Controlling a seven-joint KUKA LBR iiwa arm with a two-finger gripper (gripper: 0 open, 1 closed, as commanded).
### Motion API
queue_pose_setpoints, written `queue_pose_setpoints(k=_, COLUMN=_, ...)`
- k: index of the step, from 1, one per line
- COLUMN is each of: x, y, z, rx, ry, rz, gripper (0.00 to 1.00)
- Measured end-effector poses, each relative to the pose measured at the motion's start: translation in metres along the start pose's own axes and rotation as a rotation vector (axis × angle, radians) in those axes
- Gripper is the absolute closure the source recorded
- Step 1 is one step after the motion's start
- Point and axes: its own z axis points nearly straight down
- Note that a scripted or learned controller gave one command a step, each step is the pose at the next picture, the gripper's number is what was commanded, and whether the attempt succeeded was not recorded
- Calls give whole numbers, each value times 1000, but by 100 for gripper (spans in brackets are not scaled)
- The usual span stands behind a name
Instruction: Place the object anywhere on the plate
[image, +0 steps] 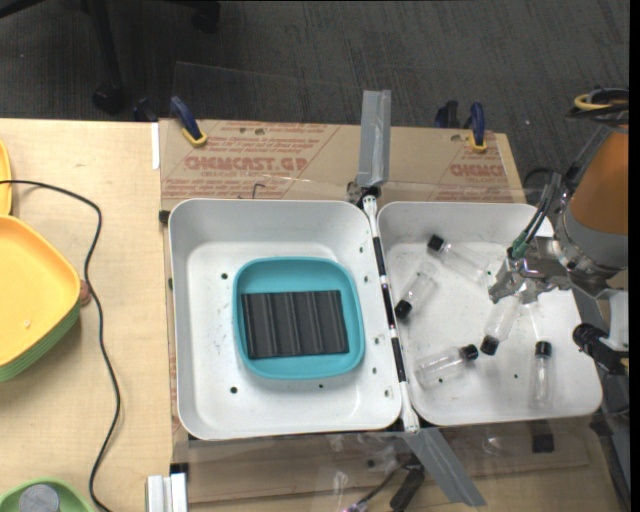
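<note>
Left bin (190, 300) holds the teal plate (297, 319); right bin (450, 395) holds scattered clear vials (447, 361). Gripper (512, 283) hovers there, its state impossible to tell.

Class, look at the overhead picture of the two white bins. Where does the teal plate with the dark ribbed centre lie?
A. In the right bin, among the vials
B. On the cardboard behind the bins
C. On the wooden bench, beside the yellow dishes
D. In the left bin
D: the teal plate sits in the middle of the left bin, while the clear black-capped vials lie in the right bin.
</note>
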Motion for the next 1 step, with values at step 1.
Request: queue_pose_setpoints(k=1, x=0, y=0, z=0, rx=0, ry=0, rz=0, gripper=0)
